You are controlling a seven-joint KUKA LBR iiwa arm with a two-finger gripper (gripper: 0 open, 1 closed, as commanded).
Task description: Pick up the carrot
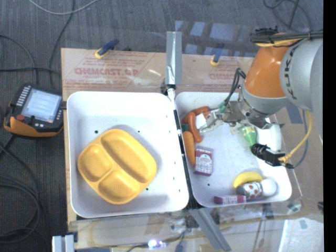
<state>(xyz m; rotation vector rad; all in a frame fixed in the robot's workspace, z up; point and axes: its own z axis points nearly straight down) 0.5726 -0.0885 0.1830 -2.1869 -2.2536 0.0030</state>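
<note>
Two white bins sit side by side on a bench, seen from above at a slant. The left bin (79,193) holds one thing — a yellow tray (117,165) with three compartments, lying a little toward 7 o'clock of the bin's middle, with bare white floor all around it and the widest room at 12 o'clock.

The right bin (231,161) is crowded. Counted: one carrot (188,145), one orange-and-white toy (197,121) that may be a sausage or hot dog, one small red box (203,160), one banana (247,179), one small bottle (255,189) with a red label, one flat pink bar (229,199), and one green item (249,136) partly hidden by the arm.

The carrot lies at 9 o'clock in the right bin, pressed along the wall shared with the left bin, its length running 12 to 6. The orange-and-white toy is just above it, touching or nearly so; the red box is just beside it at 4 o'clock. Little room on the wall side.

One grey arm (283,77) with an orange band enters from 2 o'clock. Its gripper (209,121) hovers at the bin's 11 o'clock corner, at the orange-and-white toy and just above the carrot. The tips blur into the toy — I cannot tell how wide the gripper stands, or whether it grips anything.

Banana, bottle and bar cluster at 5 o'clock along the near rim. The bin's middle is open floor.
</note>
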